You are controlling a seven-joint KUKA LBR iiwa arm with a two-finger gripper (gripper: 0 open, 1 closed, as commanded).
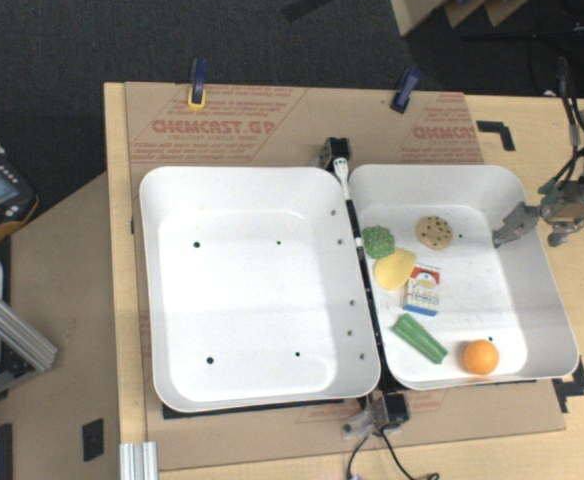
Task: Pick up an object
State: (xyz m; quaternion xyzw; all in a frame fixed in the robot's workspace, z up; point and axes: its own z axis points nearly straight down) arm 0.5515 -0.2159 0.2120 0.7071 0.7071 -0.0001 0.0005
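Jaws [512, 224] hang at about 3 o'clock over the right bin's [532, 278] far-side rim, and whether they are spread or pressed together I cannot tell from this slanted view; nothing seems to sit between them. Every candidate lies toward 9 o'clock of them: cookie [433, 231] nearest, then green lump [378, 240], yellow piece [393, 268], small carton [423, 290], green stick [418, 337] and orange ball [481, 357]. Bare floor around the cookie leaves good room, while the left cluster crowds the dividing wall.
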